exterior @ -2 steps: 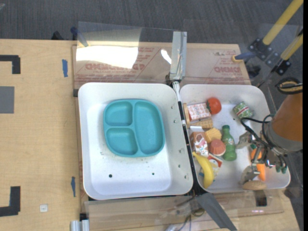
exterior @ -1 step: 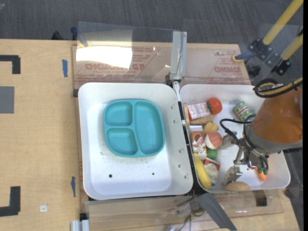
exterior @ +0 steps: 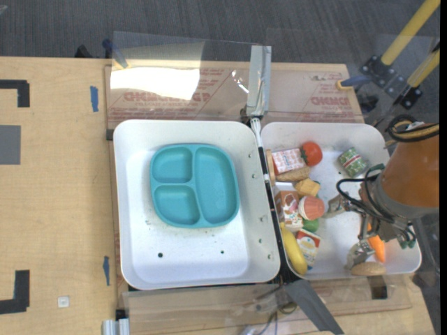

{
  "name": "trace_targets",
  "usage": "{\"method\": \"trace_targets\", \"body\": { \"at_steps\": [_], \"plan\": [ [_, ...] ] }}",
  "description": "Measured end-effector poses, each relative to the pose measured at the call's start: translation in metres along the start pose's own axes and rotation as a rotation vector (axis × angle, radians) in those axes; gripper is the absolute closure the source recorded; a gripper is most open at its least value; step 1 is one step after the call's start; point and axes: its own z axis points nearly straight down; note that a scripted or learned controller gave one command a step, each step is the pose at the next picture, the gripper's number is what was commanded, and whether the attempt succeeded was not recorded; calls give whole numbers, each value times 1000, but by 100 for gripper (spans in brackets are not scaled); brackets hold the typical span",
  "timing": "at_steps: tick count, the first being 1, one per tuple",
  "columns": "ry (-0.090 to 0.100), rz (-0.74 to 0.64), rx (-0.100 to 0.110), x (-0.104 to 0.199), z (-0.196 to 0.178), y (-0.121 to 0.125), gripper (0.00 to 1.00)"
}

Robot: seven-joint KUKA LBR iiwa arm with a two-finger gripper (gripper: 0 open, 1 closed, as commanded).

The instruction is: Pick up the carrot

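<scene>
Carrot (exterior: 377, 248) lies at right bin's (exterior: 401, 267) near edge, gripper (exterior: 368, 246) low right beside it, finger spread unreadable; best to centre over the carrot, then close squarely before lifting.

You get bright, even overhead light. Strong glare washes the clear panel (exterior: 157, 82) far left of the gripper (exterior: 367, 246). The white bins (exterior: 133, 187) look near blown-out; shadows stay soft; fine detail is slightly blurred.
</scene>
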Motion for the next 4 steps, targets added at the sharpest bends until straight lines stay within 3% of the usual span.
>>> {"method": "trace_targets", "body": {
  "at_steps": [1,2,3,4],
  "plan": [
    [9,42,-2,-5,2,13,0],
    [-1,41,0,-9,-11,13,100],
    [13,-355,-9,-44,0,-16,100],
    [6,-747,-8,-23,0,-43,100]
  ]
}}
